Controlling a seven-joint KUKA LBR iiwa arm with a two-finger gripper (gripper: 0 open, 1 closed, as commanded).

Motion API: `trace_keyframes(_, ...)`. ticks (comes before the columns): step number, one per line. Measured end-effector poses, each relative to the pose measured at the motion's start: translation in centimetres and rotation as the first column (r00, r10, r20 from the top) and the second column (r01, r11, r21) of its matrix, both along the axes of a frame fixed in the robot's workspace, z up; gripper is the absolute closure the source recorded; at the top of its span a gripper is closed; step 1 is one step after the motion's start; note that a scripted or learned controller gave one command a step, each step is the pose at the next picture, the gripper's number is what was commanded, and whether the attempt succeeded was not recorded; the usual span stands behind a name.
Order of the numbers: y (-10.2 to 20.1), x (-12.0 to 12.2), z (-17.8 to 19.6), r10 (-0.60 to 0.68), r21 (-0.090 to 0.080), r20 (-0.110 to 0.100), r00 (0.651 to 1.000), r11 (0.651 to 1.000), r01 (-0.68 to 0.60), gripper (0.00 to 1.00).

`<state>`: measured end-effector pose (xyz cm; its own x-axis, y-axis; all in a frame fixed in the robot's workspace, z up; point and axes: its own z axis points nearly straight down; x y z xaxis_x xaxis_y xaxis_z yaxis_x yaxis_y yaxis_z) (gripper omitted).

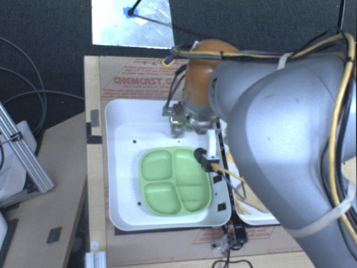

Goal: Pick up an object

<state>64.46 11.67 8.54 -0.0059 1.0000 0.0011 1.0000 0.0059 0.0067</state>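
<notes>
My claw point(177, 126), its opening hidden so I cannot tell its state, hangs over the left bin point(120, 149), just behind the green divided tray point(174, 181) lying inside.

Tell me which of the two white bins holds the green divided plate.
The left bin holds the green divided plate. The right bin is mostly hidden under the grey arm.

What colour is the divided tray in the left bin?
Light green, seen clearly in the camera view: divided tray in the white bin.
</notes>
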Motion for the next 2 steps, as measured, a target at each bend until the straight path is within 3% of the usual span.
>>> trace_keyframes(1,1.8,-7.1,0.5,-0.008,-0.004,0.045,0.999,1.000,0.009,1.00)
trace_keyframes(2,4.3,-16.0,-0.1,-0.005,-0.001,-0.006,1.000,1.000,0.005,1.00)
